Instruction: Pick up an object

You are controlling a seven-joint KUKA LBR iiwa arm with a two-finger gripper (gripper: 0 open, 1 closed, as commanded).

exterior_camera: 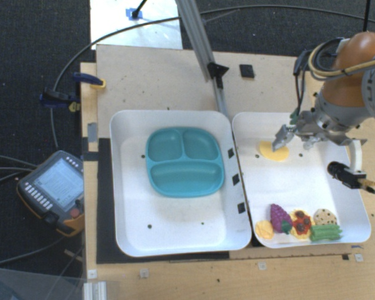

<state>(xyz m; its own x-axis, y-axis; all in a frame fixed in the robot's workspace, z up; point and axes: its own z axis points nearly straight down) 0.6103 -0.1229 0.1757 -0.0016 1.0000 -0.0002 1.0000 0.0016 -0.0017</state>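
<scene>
My gripper hangs over the back of the right bin, its fingers spread open with nothing between them. The left fingertip is at the edge of a flat yellow piece lying on the bin floor. Along that bin's front edge sit a small yellow item, a purple grape bunch, a red and yellow piece, a speckled cookie and a green piece.
A teal divided plate lies in the left bin. A grey pole slants down to the bench behind the bins. A black block sits on the bench, and a handheld pendant lies at the far left.
</scene>
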